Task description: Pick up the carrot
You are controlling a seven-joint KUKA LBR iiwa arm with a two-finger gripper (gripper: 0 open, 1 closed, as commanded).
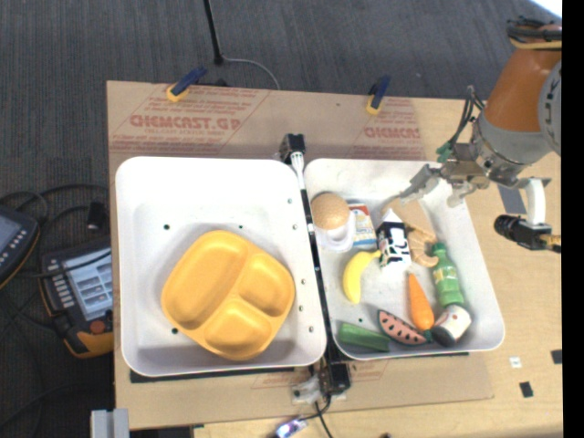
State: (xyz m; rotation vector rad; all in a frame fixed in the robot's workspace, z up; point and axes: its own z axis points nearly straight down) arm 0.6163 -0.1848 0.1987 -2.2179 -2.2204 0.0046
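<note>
Orange carrot (419,301) is lying untouched beside the green bottle (446,279); gripper (442,184) is hovering well above-right of carrot, fingers spread, holding nothing; pick not yet begun.

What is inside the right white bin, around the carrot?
The carrot lies between banana, green bottle and watermelon slice. Whatever lies beneath them is covered.

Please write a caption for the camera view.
Open gripper above right bin; carrot lies unheld.

Dark grey carpeted floor (109,26) (ribbed weave) around a brown board-covered bench (274,108).
</note>
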